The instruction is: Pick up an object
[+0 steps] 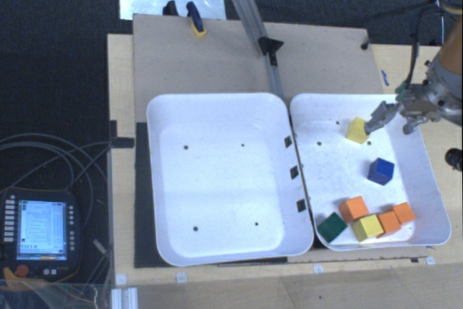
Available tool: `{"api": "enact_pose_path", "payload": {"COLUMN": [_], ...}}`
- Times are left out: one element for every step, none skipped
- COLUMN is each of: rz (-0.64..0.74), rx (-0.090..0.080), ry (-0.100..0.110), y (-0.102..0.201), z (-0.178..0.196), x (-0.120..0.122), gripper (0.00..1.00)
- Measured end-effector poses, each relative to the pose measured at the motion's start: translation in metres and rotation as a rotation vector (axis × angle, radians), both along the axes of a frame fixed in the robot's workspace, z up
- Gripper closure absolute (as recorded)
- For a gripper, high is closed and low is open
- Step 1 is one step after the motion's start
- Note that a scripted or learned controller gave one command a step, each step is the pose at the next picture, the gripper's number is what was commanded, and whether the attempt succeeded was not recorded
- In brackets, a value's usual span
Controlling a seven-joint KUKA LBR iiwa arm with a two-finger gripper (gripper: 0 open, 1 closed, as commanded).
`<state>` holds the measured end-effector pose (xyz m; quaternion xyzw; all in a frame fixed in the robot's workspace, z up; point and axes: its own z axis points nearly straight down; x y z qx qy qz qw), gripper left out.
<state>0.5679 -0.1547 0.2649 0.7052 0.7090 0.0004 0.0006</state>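
pincer (377, 121) at yellow block (357, 131) – grip state unclear; blue cube (381, 171) near, nothing between.

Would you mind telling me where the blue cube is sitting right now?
The blue cube lies in the right bin, toward its right wall, below the yellow block near the pincer and above the cluster of blocks at the bin's front edge.

Left bin (165, 155): floor bare, wide room to pass. Right bin (427, 177): yellow cube (357, 130) near top, blue cube (380, 171) mid, open floor between. Bottom edge crowded: green cube (332, 226), orange and yellow cubes (367, 217) packed, touching. Slanted pole (246, 0) crosses above bins' seam.
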Motion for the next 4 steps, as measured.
{"api": "enact_pose_path", "payload": {"rz": [-0.001, -0.003, -0.003, -0.003], "rx": [0.0, 0.001, 0.0, 0.001], "ry": [-0.001, 0.005, 0.004, 0.004], "y": [0.0, 0.0, -0.003, -0.002], "z": [0.0, -0.062, -0.105, -0.157], "x": [0.0, 0.0, 0.003, 0.003], "gripper": [0.0, 0.0, 0.0, 0.0]}}
